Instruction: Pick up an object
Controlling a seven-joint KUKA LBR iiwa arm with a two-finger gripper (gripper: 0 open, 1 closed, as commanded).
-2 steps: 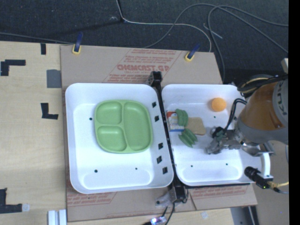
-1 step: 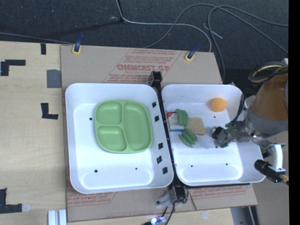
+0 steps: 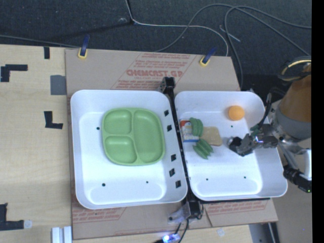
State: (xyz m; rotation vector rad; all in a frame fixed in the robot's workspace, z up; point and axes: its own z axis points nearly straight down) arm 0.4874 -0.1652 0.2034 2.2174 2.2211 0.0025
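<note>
Orange ball (image 3: 235, 112) lies near the right bin's (image 3: 223, 189) far edge, apart from the gripper (image 3: 239, 146) low over the bin's right side; finger state unclear. Cardboard (image 3: 152, 70) beneath reads "CHEMCAST GP"

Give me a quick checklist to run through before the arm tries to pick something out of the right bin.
1. Targets present in the right bin: ok. An orange ball near the back, and a cluster of green pieces with a tan block by the left wall.
2. Hand over the right bin: ok, toward its right side.
3. Hand holding nothing: cannot tell, too dark and small.
4. Ball standing free: ok, apart from the cluster and the hand.
5. Cluster separable: not ok, pieces touch or overlap.
6. Left bin out of the way: ok, it holds a green divided plate.
</note>
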